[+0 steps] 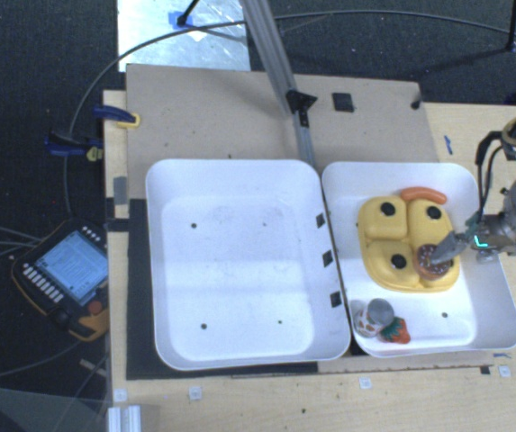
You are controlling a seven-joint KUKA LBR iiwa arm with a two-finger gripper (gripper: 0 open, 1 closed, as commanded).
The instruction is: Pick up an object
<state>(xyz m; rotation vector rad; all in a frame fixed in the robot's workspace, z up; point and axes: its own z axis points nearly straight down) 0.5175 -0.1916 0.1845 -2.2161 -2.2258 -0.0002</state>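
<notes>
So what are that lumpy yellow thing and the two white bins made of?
The lumpy yellow block with black dots looks like soft matte foam or rubber: rounded, dull, no glare. The shallow white bins look like smooth moulded plastic, judging by their thin rounded rims and even sheen. Neither is certain.

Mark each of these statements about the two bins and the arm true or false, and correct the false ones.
1. The large yellow plastic block with black dots lies in the right white bin. True.
2. The end effector is over the left white bin. False: it is over the yellow block in the right bin.
3. A slim orange sausage-shaped piece lies at the yellow block's far edge. True.
4. The small grey round piece sits in the right bin's far right corner. False: it sits near that bin's near left corner, beside a small orange-red piece.
5. The arm enters from the view's left. False: from the right.
</notes>
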